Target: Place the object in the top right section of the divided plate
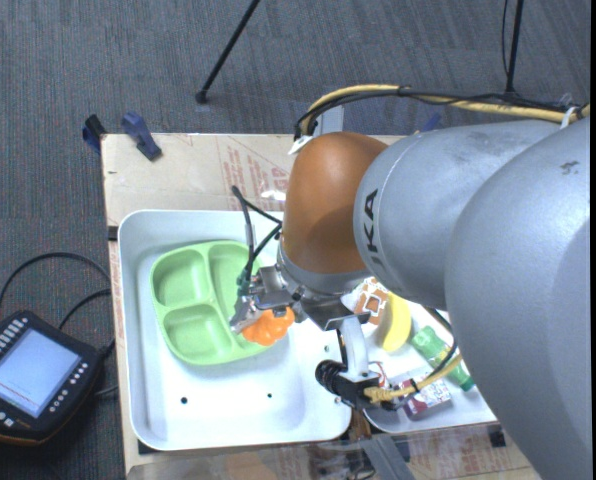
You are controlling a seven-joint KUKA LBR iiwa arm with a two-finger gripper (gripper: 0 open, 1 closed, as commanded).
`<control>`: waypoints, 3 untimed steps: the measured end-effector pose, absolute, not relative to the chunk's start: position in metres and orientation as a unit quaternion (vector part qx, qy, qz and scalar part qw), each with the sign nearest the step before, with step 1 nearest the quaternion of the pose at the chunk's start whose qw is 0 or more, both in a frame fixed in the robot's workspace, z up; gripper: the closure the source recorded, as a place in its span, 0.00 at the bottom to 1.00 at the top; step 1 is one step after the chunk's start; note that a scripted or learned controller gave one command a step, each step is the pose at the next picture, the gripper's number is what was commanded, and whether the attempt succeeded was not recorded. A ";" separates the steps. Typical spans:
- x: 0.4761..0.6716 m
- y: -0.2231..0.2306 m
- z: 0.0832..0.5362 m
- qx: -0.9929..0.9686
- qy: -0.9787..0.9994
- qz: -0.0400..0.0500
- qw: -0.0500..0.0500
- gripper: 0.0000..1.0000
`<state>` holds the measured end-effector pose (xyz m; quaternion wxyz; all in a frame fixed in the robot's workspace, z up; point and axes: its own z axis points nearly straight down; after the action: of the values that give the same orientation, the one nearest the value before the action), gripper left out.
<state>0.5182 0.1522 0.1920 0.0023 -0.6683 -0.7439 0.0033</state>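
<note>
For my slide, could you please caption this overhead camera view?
KUKA arm lowers its gripper with an orange object at the green divided plate's edge, in the left white bin.

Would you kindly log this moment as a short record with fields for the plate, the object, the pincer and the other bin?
plate: green divided plate, three sections, in the left bin
object: orange item at the plate's right edge, over its rim
pincer: pincer low over the plate's right side, right beside the orange item; grip unclear
arm: grey with orange band, covering much of the right bin
right bin contents: banana, green item, small packets partly seen
</note>
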 end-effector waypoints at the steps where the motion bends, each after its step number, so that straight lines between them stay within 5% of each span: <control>1: 0.509 0.214 0.093 -0.711 -0.703 -0.007 -0.005 1.00; 2: 0.500 0.238 0.093 -0.757 -0.653 -0.005 -0.006 1.00; 3: 0.522 0.196 0.092 -0.829 -0.560 -0.004 0.003 1.00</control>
<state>0.5221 0.1960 0.0917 0.0031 -0.8286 -0.5599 -0.0039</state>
